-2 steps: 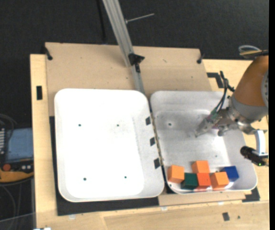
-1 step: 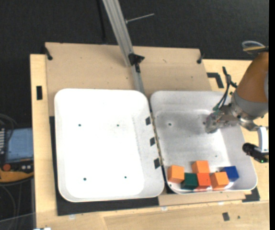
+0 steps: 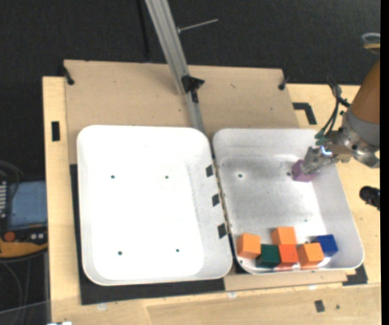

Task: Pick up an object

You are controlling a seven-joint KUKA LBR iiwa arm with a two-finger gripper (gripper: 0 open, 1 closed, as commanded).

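**Arm over the right bin, a purple piece at its tip**

The gripper [image 3: 311,162] reaches in from the right edge of the counter [image 3: 55,181] and sits low over the upper right part of the right bin [image 3: 262,144], near that bin's right wall. A small purple object [image 3: 303,175] lies directly at the gripper's tip, touching or just under it; whether the fingers are wide, narrow, or closed on the object cannot be told at this size. The remaining blocks are gathered along the right bin's near edge, well apart from the gripper: an orange block [image 3: 250,244] at the left, a green block [image 3: 270,255] beside it, further orange blocks [image 3: 287,244] in the middle, and a blue block [image 3: 326,244] towards the near right corner. The left bin [image 3: 144,202] adjoins the right bin along their shared wall. A slanted metal rail [image 3: 171,46] rises from the counter's far edge.
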